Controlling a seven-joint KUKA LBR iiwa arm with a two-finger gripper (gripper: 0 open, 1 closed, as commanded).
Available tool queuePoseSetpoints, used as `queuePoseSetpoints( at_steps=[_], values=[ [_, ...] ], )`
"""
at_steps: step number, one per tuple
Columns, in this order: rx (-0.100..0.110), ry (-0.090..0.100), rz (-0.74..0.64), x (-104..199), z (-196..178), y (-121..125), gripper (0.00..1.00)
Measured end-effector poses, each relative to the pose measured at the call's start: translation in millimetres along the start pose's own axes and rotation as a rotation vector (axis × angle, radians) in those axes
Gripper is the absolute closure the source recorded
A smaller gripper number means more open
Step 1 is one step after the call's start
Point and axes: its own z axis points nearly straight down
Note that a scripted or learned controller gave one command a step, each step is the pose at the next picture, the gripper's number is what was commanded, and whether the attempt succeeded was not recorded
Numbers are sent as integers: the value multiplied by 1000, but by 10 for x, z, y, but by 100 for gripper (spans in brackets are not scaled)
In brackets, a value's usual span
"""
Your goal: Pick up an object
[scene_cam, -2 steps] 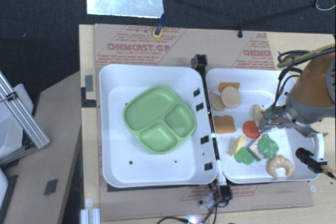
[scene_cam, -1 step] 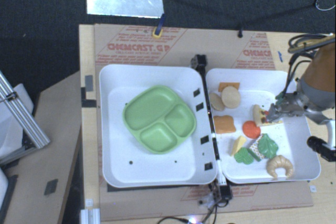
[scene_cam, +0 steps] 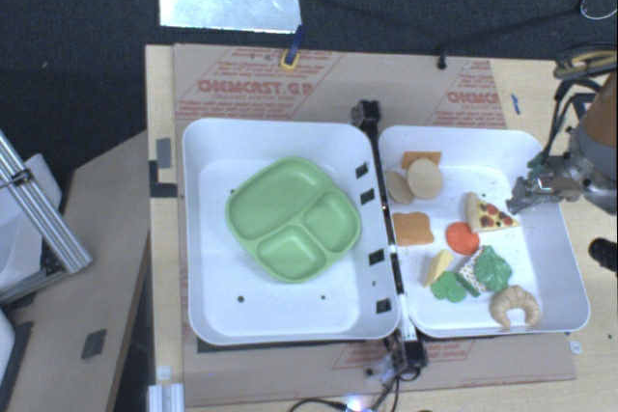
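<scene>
Several toy foods lie loose in the shallow white right-hand bin [scene_cam: 570, 304], and none is lifted, so I judge the pick hardly begun. Taking the plastic pizza slice with red dots [scene_cam: 489, 214] as my landmark: a red tomato round [scene_cam: 463, 237] sits just below-left of it, an orange toast piece [scene_cam: 413, 228] further left, a tan round biscuit [scene_cam: 423, 178] up-left, green leafy pieces [scene_cam: 491, 267] below, and a tan croissant [scene_cam: 515, 305] lower still. The grey two-finger gripper [scene_cam: 527, 191] hovers just right of the slice, over the bin's right side. Whether it is open or closed I cannot tell. Descent, grasp and lift all remain.
</scene>
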Motion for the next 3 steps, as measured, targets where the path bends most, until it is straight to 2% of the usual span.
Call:
queuePoseSetpoints(
  at_steps=[1, 3],
  values=[
    [-2, 0, -1, -1, -218, 6, 100],
    [-1, 0, 1, 798, -348, 119, 100]
  ],
)
